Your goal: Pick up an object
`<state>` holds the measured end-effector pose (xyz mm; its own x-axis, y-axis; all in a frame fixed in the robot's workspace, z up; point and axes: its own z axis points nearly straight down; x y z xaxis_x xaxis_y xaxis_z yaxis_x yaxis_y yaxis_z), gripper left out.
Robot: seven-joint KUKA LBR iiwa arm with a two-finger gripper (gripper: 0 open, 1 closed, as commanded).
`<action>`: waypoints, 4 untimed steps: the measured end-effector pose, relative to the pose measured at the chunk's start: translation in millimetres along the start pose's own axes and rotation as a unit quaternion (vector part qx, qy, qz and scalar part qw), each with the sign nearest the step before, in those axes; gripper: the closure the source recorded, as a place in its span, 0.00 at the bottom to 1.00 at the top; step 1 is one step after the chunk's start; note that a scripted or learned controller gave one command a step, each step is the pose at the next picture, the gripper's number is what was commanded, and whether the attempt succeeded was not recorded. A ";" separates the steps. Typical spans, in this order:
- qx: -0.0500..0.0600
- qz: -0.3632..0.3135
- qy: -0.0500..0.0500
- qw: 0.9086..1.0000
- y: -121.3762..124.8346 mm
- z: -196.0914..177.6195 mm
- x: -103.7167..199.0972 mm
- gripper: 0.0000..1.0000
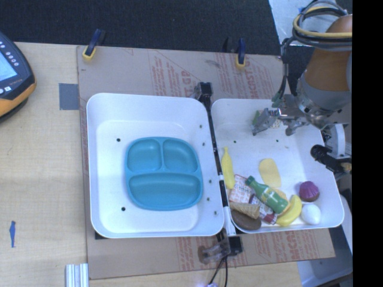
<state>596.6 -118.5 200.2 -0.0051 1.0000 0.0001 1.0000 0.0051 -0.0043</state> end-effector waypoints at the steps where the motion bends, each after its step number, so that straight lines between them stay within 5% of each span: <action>1: 0.005 0.001 0.001 1.000 -69.7 49.7 -3.9 0.00; 2: -0.004 0.001 0.000 1.000 -89.3 107.6 11.6 0.00; 3: -0.006 0.000 -0.003 1.000 8.1 106.7 -51.0 0.00; 4: 0.003 0.001 0.001 1.000 -72.7 109.6 -21.9 0.00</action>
<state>523.6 -140.8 91.0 -0.0029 1.0000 0.0030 0.9999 0.0029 -0.0109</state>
